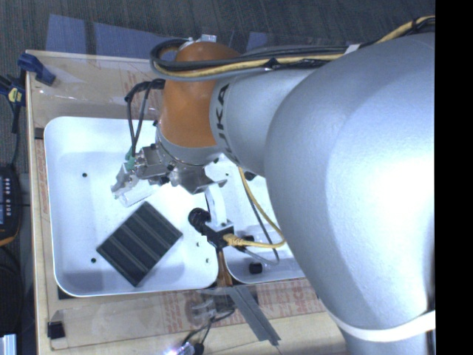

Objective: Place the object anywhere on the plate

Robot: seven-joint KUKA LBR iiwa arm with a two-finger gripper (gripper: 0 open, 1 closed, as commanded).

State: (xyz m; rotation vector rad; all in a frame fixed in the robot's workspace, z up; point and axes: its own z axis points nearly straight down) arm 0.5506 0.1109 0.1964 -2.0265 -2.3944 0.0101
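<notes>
Plate (140, 243), dark and ribbed, in left bin (66, 198), just below pincer (127, 187); pincer's state unclear.

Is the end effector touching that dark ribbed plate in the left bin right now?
Apart. The camera view shows a strip of white bin floor between the end effector and the upper corner of the dark ribbed plate, which lies flat in the left bin.
</notes>
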